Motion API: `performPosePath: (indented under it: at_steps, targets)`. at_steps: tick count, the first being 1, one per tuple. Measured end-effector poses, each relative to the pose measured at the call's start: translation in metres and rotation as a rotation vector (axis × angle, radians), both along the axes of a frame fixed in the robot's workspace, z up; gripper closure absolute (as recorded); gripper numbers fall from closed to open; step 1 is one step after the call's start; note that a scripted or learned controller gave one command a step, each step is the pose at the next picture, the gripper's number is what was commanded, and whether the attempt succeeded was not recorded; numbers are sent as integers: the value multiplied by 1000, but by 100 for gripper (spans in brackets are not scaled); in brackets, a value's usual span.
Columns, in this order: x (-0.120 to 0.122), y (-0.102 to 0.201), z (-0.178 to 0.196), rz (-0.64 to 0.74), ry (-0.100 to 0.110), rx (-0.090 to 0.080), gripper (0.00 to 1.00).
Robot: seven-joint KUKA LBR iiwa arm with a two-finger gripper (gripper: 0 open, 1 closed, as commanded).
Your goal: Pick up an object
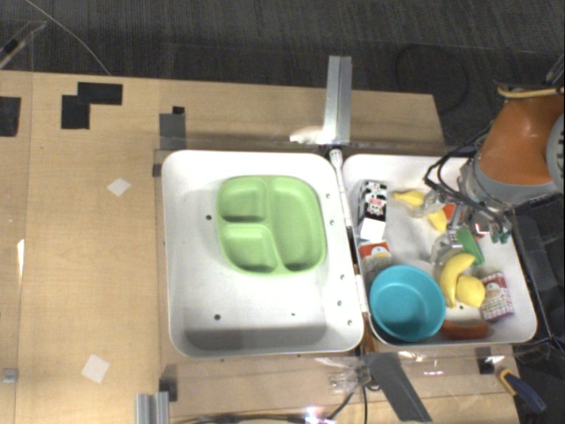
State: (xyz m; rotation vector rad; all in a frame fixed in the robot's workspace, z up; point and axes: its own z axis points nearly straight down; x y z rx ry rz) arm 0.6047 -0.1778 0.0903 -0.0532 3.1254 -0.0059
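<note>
Gripper [452,237] sits low in the right bin [528,325], fingers pointing down just above the banana [452,272]. Can't tell from this angle how wide they are, and nothing visibly sits between them. Grey wrist with orange band [528,144] comes in from the right edge over the bin's far right corner, black cables looped beside it.

Nearest the camera in the right bin: blue bowl [406,303] upright at the front left corner, and a red-brown sausage-shaped item [463,329] lying along the front wall just right of it. Behind those, the banana leans on a yellow lemon-like piece [470,291], with a small red-and-white packet [497,297] touching it on the right. A green piece [470,246] lies right beside the fingers. Red-and-white carton [374,235] lies along the left wall, black-and-white box [375,200] behind it. Small yellow item [409,199] is near the far wall.

Left bin [190,237] holds one green divided tray [269,223], flat, slightly toward the far side.
</note>
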Motion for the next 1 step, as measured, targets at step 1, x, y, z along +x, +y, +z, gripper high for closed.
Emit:
performPosePath:
  at_steps: [1]
  targets:
    - [-53,0,-1,-41,4,2,0]
